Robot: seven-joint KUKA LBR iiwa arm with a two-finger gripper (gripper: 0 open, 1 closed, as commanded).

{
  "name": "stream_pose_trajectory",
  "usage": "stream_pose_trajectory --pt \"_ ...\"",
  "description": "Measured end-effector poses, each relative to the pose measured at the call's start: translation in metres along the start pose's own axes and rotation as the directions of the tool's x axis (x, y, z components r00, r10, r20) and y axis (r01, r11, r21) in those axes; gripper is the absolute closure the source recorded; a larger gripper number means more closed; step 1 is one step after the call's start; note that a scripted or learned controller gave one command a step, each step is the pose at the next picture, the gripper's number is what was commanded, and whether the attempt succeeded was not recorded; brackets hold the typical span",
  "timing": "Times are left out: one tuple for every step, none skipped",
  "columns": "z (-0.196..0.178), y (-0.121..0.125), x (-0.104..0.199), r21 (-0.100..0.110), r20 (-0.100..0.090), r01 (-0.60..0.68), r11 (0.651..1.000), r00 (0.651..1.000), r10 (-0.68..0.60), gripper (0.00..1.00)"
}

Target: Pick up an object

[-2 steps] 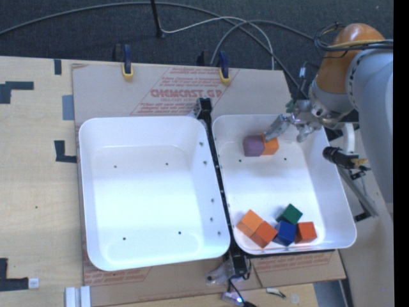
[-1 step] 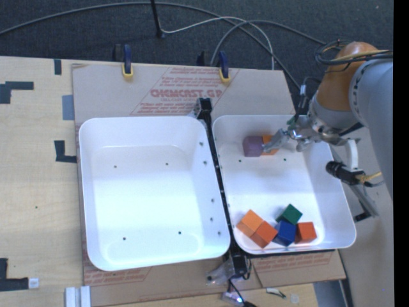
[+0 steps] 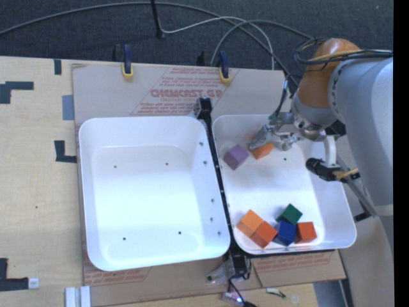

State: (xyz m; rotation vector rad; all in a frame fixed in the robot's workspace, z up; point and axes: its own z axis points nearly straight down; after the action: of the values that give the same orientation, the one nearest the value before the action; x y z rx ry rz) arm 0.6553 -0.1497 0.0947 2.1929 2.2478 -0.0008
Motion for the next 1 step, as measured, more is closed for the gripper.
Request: stream_pose_trajectory --pt "-0.0104 0.0012 0.0033 -0.001 -0.001 0.005 1.000 1.000 -0.005 1.00"
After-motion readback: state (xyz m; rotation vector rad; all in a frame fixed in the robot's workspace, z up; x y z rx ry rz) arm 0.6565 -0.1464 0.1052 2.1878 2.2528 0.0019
